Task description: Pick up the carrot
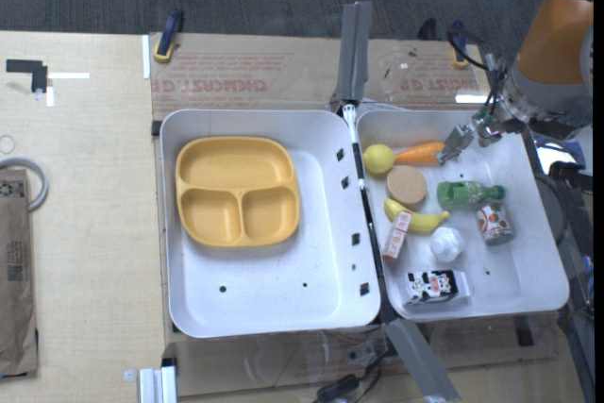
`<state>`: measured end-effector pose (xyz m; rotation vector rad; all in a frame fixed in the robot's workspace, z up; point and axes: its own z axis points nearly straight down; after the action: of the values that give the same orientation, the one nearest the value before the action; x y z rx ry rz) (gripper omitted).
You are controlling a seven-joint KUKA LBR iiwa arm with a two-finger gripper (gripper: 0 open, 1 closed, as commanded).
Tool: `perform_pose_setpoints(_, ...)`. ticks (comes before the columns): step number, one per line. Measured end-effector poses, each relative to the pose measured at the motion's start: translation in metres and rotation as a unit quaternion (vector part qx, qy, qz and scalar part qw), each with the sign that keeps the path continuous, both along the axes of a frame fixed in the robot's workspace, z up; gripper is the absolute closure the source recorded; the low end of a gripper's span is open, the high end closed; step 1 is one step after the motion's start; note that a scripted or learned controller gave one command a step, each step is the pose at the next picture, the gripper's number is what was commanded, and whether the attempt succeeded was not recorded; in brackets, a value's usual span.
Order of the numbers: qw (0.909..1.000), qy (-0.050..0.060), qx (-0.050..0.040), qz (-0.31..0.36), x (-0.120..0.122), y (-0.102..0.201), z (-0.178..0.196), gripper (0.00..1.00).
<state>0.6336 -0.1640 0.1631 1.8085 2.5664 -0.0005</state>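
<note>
Two white bins sit on your bench. You will find the carrot (418,152) in the right bin (543,241), beside the lemon (378,159). Gripper (457,142) at its tip, grasp state indeterminable.

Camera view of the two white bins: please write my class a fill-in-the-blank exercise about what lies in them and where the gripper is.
1. The yellow three-compartment plastic plate lies in the ____ white bin.
2. The orange carrot lies directly right of the round yellow ____.
3. The two-finger gripper is at the carrot's ____ end.
4. The curved yellow banana lies just below the round tan ____.

Missing words: left; lemon; right; cookie
</note>
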Motion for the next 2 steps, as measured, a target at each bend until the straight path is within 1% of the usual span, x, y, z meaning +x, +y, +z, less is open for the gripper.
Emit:
perform_pose_setpoints(1, 0.9968, 0.000, 0.0001, 0.080, 0.0258, 0.0055, -0.0705, 0.00)
perform_pose_setpoints(2, 0.9968, 0.003, 0.0001, 0.080, 0.0244, 0.0048, -0.0628, 1.00)
